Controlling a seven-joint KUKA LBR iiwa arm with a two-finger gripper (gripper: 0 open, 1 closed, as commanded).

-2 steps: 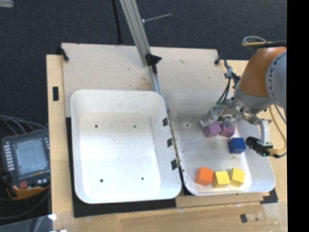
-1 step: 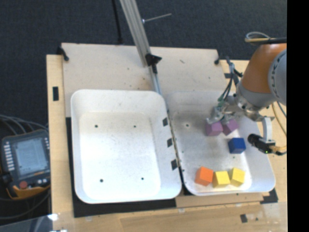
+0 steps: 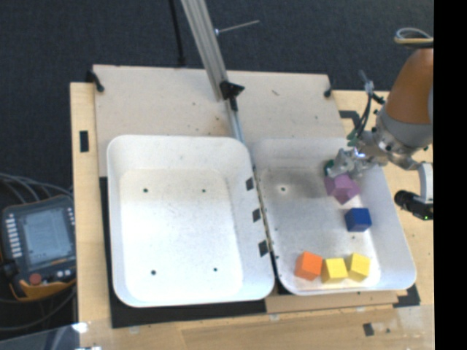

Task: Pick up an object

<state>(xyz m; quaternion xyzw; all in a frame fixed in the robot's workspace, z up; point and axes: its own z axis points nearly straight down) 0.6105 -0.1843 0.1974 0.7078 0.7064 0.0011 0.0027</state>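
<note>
The tool (image 3: pixel 343 168) sat at the purple cube (image 3: pixel 342 188) in the right bin (image 3: pixel 292 210); its grip I couldn't tell. Next: a confirmed grasp, then lift.

Teach pendant (image 3: pixel 40 240) (bench's left); aluminium mast (image 3: pixel 208 42).

Tool (image 3: pixel 339 168) fingers' spread indiscernible
</note>
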